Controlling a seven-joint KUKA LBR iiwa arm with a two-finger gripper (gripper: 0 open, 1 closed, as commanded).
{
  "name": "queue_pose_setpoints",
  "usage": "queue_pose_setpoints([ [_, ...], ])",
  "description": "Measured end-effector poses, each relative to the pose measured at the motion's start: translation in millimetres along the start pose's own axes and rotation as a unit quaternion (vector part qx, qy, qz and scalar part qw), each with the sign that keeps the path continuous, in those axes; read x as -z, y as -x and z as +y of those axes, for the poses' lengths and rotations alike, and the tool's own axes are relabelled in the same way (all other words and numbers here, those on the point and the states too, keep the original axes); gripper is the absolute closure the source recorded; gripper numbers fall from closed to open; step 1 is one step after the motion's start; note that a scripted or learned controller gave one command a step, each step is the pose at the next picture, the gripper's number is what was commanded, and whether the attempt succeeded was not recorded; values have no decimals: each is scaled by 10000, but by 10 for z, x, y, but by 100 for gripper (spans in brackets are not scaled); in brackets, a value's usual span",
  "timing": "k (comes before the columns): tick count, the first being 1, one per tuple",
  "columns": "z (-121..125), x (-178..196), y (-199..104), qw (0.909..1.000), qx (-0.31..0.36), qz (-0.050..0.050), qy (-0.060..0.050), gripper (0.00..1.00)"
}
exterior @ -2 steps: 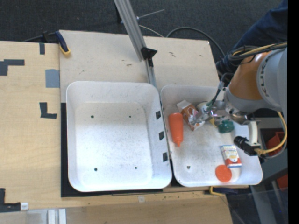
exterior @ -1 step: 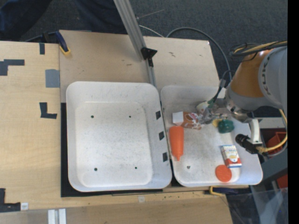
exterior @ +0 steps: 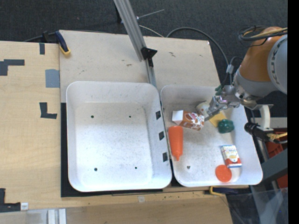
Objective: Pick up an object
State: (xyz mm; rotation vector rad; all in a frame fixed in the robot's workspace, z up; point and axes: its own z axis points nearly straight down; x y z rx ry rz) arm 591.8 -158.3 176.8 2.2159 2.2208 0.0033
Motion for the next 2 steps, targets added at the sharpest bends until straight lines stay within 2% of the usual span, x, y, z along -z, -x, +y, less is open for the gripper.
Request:
queue_pose_setpoints([
  [1, 52, 626, 37, 10000, -2, -2, 7, 100],
  [2, 61, 863, 33, 10000, -2, 6, -13, 100],
])
